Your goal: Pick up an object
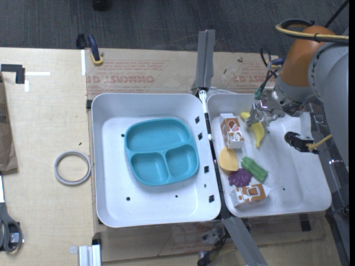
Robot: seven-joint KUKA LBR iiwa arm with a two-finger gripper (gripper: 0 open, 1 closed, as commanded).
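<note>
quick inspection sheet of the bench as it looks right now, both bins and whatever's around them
surface: wooden bench bearing left bin and right bin, side by side.
job's things: right bin holds a banana, two small cartons, a yellow round piece, a green piece, a purple piece.
clutter: blue divided tray in left bin; tape ring and scissors on the bench.
grippers: gripper low over the banana's upper end; grasp not confirmed.
cables: yellow hose looped over the arm.
surroundings: dark floor beyond the bench.
</note>
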